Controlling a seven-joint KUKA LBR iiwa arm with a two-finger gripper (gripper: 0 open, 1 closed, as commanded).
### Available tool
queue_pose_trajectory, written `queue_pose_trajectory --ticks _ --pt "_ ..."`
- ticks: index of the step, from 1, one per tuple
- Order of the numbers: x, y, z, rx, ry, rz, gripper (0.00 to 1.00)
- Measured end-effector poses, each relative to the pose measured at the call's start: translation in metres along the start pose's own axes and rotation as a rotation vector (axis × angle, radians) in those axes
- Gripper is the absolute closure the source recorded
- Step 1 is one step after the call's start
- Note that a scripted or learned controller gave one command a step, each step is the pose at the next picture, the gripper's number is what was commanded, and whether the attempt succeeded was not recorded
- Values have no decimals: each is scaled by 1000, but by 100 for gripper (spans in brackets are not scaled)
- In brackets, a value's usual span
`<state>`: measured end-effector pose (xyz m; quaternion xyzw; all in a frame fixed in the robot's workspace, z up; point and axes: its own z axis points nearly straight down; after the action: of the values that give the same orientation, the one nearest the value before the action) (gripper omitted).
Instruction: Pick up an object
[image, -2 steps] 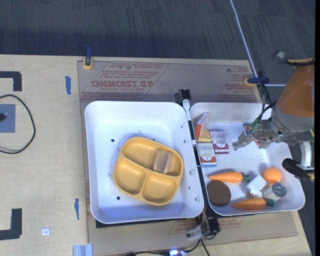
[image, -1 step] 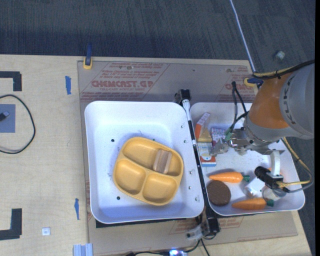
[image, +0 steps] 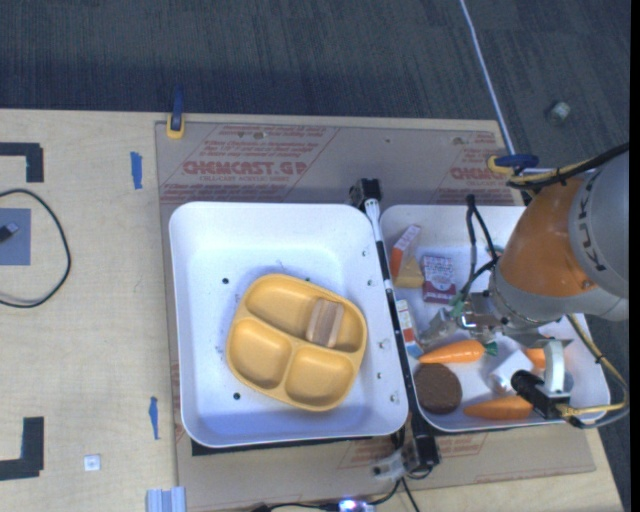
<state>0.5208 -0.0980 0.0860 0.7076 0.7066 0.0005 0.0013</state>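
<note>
1. Pale wooden bench (image: 90, 330), bearing two shallow white bins side by side.
2. Left white bin (image: 200, 240): holding a yellow divided plastic plate (image: 258, 350), with a tan rectangular block (image: 324, 322) in the upper right compartment (well apart from the arm, so an unlikely target).
3. Right white bin (image: 440, 222): crowded with small things and entered from the right.
4. Grey arm with an orange band (image: 545, 250), bent down over the middle of the right bin.
5. Metal gripper (image: 468, 318), set low among the clutter. Cannot tell whether wide or narrow from this slant, and nothing seen held.
   - Judged as the approach to a grasp, with no lift begun.
   - Next move: settle squarely over one thing, close across its narrow width, then rise straight up without dragging the neighbours.
6. Brown round disc (image: 438, 388), near the front left corner of the right bin, just beside the carrot named next.
7. Orange carrot-shaped toy (image: 452, 352), taken as the likeliest target (a guess from closeness alone).
   - Lying on its side, lengthwise across the bin.
   - Just below the gripper in the view; touching or apart, cannot tell.
8. Second orange carrot-shaped toy (image: 495, 408), along the front wall, farther from the gripper.
9. Small maroon packet (image: 438, 277), lying flat above the gripper in the view, near but apart.
</note>
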Motion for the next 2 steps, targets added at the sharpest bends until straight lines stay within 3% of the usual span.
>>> queue_pose_trajectory --ticks 1,2 --pt "-1 2 -11 -5 -2 0 100" --pt "0 2 -11 -5 -2 0 0"
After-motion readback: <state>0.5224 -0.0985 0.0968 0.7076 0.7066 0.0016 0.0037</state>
